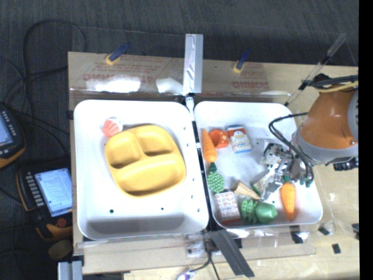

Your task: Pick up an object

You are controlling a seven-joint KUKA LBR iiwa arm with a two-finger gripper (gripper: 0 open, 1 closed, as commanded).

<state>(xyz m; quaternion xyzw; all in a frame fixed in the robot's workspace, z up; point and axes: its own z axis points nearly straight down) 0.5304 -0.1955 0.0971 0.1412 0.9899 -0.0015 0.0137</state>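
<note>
My gripper (274, 174) hangs low in the right bin (256, 111), below the orange wrist band (329, 121). Its metal fingers point down-left toward a cone-shaped toy (246, 188). An orange carrot (288, 198) lies just right of the fingers. A green pepper (265, 212) and green leafy pieces (249, 209) sit below. Further left lie a green corn-like piece (216, 181), a pink-white block (226, 203), a long carrot (208, 146), an orange piece (220, 137) and a small carton (239, 139). I see nothing between the fingers.
The left bin (87, 174) holds a yellow divided tray (145, 159) and a small pink-white toy (111, 125) at its upper left. A metal divider post (193, 63) stands between the bins at the back. Cables and devices lie off the bench at left.
</note>
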